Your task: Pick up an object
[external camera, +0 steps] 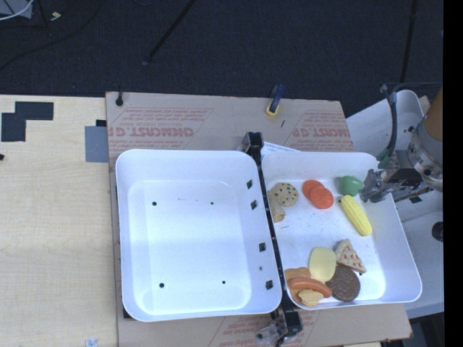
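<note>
2 shallow white plastic bins sit side by side on a sheet of brown printed cardboard [217,125], joined by a black clip strip [262,223] along their shared edge. The left white bin [130,230] shows only its bare floor with a few small dark holes.

The right white bin [401,266] holds all the toy food. Near its left wall lies a round tan chocolate-chip cookie [284,194], with a paler piece just below it. To the right of the cookie is a flat orange-red slice [317,194], then a green rounded piece [350,185] close to the far right rim. Just below the green piece a yellow plastic corn cob [356,215] lies slanted. At the near edge a cluster touches: a pale yellow oval piece [323,264], a wedge-shaped tan sandwich slice [349,256], a dark brown round patty [344,285], and an orange hot dog in a bun [307,288].

The grey 2-finger gripper [373,185] hangs over the right bin's far right rim, just beside the green piece and above the corn cob's upper end. Whether its fingers are apart or closed cannot be told, and nothing is seen between them.
</note>
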